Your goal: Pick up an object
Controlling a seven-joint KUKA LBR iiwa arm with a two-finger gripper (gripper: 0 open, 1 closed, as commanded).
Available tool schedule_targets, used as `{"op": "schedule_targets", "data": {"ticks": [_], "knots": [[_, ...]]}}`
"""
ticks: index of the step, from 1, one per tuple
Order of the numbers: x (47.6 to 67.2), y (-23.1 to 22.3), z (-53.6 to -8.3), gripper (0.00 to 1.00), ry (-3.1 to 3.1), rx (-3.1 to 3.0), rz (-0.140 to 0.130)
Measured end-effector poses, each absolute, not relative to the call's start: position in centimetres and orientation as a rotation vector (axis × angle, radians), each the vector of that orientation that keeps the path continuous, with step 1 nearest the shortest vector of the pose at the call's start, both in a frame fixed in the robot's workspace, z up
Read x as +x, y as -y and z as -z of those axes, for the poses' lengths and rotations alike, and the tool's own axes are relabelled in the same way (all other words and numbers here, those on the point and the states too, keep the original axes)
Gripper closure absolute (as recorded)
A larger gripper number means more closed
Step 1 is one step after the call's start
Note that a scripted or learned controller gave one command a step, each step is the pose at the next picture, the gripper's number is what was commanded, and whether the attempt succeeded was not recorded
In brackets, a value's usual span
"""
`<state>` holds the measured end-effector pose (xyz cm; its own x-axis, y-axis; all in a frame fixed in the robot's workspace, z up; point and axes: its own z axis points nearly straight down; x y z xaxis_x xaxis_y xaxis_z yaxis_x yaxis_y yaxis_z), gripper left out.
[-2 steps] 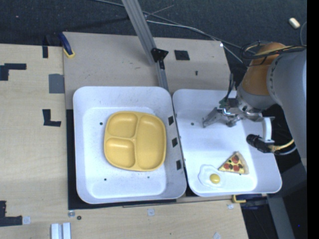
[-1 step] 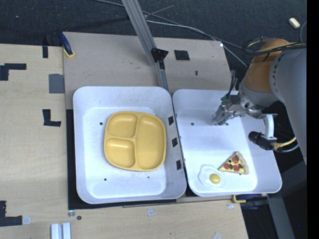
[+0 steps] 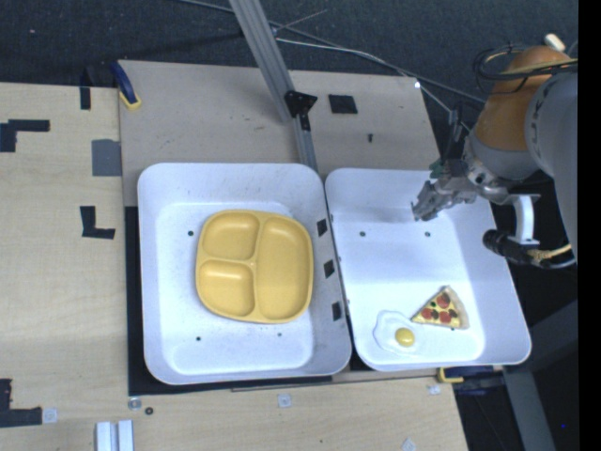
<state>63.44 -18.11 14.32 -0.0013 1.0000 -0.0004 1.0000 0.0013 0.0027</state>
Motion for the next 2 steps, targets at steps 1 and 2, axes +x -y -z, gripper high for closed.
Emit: {"op": "schedule_targets", "data": {"ticks": [1,2], "knots": [[63.3,17.7,-20.6,1.00,-2.221,2.215,-0.005],[63.4,17.6,-24.8,1.00,-2.221,2.217,-0.004]]}}
